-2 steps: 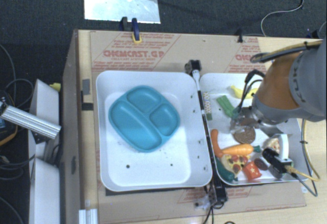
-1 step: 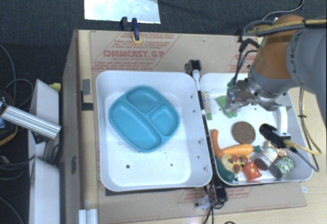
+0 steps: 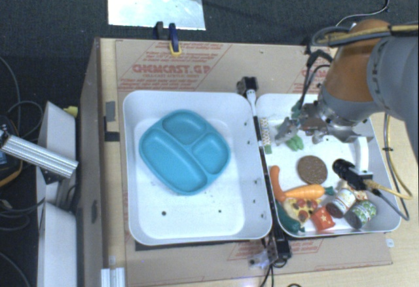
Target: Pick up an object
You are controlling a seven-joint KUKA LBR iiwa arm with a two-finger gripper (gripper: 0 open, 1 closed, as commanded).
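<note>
Camera view from above shows the grey arm's two-finger gripper (image 3: 291, 132) low over the upper part of the right shallow white plastic bin (image 3: 275, 107), close to the wall it shares with the left shallow white plastic bin (image 3: 154, 217). From this slant it is not possible to tell whether the tool is spread or pressed together, and nothing can be seen pinched in it.

The nearest candidate is a small green plastic piece (image 3: 296, 143), lying just beside the gripper's tip on the bin floor; contact between them cannot be confirmed. The other choices sit lower in the same bin: a flat round brown disc (image 3: 311, 168), an orange plastic carrot (image 3: 306, 192) below it, a red blocky toy (image 3: 322, 219), and a small round tin (image 3: 362, 213) near the bottom corner. The left bin carries only a blue plastic divided plate (image 3: 184, 151), well apart from the tool.

Judging the risks: the green piece is small and low, so a closing motion slightly off centre would likely nudge it aside or squeeze it out. The nearby dividing wall could block one side of the tool. A descent too shallow would close on air, and the crowded lower pile offers little room for a clean grasp.
</note>
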